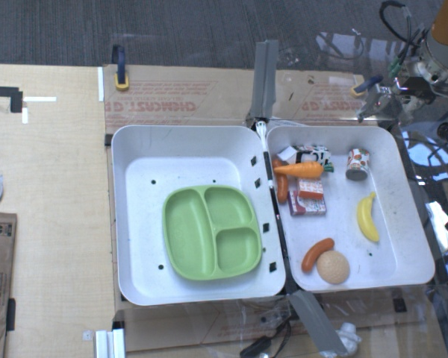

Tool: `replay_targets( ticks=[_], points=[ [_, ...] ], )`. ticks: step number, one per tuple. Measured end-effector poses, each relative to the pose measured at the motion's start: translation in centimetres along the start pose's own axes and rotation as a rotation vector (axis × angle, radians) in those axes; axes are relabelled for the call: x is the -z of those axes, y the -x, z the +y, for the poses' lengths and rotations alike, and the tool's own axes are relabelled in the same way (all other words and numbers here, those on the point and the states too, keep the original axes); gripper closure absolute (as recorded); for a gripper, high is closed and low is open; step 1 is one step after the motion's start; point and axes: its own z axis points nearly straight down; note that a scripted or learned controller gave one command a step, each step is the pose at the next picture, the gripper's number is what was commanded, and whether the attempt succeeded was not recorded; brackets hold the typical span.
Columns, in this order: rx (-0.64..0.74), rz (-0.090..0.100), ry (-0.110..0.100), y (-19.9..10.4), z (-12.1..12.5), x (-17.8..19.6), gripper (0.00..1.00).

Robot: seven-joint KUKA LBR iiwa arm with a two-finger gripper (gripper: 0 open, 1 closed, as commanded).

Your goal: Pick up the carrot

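Lying atop the clutter, the carrot (299, 170) looks reachable; the gripper (381, 95) waits outside, jaws' state unclear.

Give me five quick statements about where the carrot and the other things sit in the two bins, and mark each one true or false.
1. The carrot lies in the right bin. True.
2. The green divided plate shares a bin with the carrot. False: the plate lies in the left bin.
3. The banana lies to the right of the carrot in the camera view. True.
4. The carrot stands upright. False: it lies on its side, partly on the small red carton.
5. The gripper has the carrot between its fingers. False: it is up beyond the right bin's far edge, apart from the carrot.
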Motion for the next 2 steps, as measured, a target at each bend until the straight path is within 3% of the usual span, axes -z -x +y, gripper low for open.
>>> replay_targets(
  ticks=[1, 2],
  points=[
    [0.251, 0.0, 0.001, -3.6, 0.1, -10.7, 0.0],
    [0.611, -0.003, 0.009, -6.6, -0.5, -18.2, 0.0]
  ],
)
